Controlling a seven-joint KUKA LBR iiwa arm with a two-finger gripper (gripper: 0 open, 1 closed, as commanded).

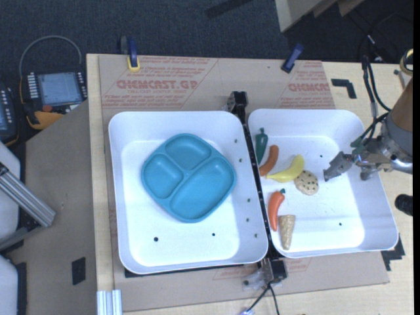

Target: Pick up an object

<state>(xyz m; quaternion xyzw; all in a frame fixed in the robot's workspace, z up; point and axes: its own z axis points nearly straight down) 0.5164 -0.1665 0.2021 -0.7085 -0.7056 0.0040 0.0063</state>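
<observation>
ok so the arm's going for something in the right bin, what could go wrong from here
1. The cookie touches the banana, so closing the hand there could catch or shove both.
2. The items sit bunched near the right bin's left wall: the sausage and green pepper may get pushed against it rather than lifted.
3. The carrot and cone lie close together, inviting a glancing, failed grasp.

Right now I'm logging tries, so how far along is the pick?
Done: the gripper is over the right bin, just right of the cookie. In hand: nothing visible between its fingers. Left: the grasp and lift; the banana, carrot and cookie all lie on the bin floor. The blue plate sits in the left bin.
</observation>
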